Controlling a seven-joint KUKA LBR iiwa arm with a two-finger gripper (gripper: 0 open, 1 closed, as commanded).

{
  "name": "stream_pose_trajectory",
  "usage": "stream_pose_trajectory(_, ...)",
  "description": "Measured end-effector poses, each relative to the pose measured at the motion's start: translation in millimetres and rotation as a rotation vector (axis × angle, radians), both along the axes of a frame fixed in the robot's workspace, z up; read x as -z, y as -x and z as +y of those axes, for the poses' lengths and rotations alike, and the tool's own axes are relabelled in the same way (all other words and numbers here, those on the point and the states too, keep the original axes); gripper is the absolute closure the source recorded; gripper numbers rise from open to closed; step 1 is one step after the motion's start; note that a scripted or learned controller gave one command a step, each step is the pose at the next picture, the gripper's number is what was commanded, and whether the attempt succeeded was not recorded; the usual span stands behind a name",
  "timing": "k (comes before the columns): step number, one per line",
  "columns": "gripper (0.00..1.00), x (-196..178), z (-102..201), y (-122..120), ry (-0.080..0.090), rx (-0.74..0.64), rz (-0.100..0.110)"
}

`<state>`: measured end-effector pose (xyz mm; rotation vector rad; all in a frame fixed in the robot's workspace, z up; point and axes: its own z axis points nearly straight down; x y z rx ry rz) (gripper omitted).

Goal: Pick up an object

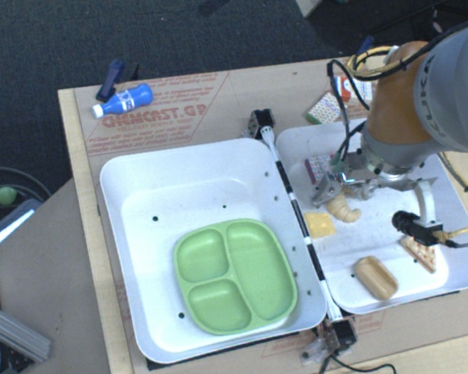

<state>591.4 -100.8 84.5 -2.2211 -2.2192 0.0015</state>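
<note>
One blue-and-white bottle lies on the counter behind two white bins. The left bin holds one green divided plate. The right bin holds one yellow block, one tan roll and one pale knobbly piece. The arm bends down over it, tool just above that piece; whether the tool grips anything, I cannot tell.

Pincer low in right bin, over cream toy near its left wall. Tan bread roll near front edge. Green divided plate in left bin.
</note>
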Motion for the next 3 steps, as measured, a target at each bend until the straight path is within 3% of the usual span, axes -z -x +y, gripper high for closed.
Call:
stream_pose_trajectory(1,0.0,0,7,21,0.0,0.0,0.0)
stream_pose_trajectory(2,1.0,-10,7,21,0.0,0.001,-0.002)
stream_pose_trajectory(3,1.0,-163,92,84,0.0,-0.002,-0.003)
